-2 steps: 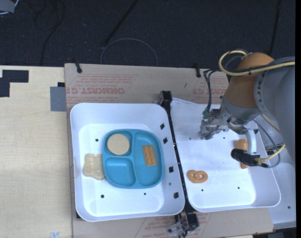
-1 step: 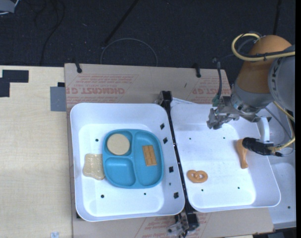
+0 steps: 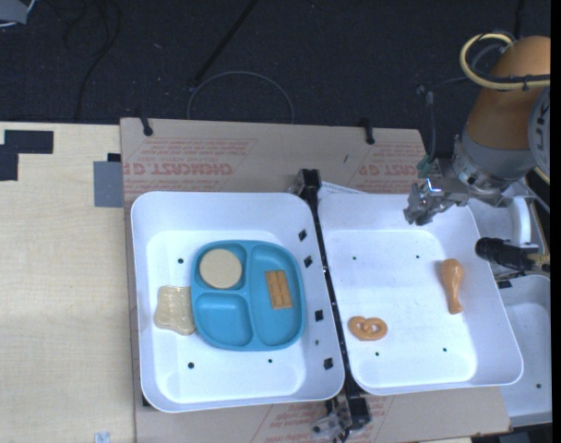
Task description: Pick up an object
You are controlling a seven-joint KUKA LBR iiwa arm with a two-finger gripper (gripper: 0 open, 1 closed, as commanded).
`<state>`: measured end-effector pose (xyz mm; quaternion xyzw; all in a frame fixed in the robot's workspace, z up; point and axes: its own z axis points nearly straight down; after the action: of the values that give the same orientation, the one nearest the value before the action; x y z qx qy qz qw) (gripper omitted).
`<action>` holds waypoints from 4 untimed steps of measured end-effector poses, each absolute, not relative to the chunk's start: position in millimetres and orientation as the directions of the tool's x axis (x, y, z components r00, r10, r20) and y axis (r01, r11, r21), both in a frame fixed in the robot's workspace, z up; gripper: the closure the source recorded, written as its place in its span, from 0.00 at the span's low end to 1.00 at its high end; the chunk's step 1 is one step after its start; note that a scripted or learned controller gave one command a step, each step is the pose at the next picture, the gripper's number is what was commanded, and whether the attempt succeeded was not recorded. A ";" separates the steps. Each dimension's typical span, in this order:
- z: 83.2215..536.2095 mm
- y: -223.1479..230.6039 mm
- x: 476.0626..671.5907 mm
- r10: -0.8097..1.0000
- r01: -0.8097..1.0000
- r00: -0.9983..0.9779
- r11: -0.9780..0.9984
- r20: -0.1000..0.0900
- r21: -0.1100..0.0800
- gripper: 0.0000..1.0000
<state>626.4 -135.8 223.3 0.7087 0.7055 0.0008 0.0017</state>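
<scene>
- Dark floor with loose cables runs along the back, and the pale worktop carries a cardboard sheet with two white bins side by side.
- Left bin first: a blue divided tray sits in it, a round tan disc in one compartment, an orange-brown bar in another.
- Just beside the tray's left edge, touching it by the look of it, lies a pale waffle-like piece on the bin floor.
- Over to the right bin: a small pretzel lies flat near the front, well apart from everything else.
- Further right, a drumstick-shaped piece lies lengthwise, close to the right wall.
- Both look like light, stiff plastic toy food, likely a bit slick. I'd go for the drumstick across its narrow shank; the pretzel is low and flat, harder to pinch.
- The hand hangs over the bin's back right corner, away from both pieces, nothing in it. Whether its fingers are apart or together, I can't tell from here.
</scene>
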 end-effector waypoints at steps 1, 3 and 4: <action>286.4 -134.3 631.8 1.000 1.000 -0.001 0.001 -0.001 0.005 1.00; 276.0 -23.3 592.4 1.000 1.000 -0.004 0.004 0.002 -0.005 1.00; 274.8 20.4 572.8 1.000 1.000 -0.004 0.004 0.002 -0.005 1.00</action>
<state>572.8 20.4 274.8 0.7056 0.7086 -0.0012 -0.0024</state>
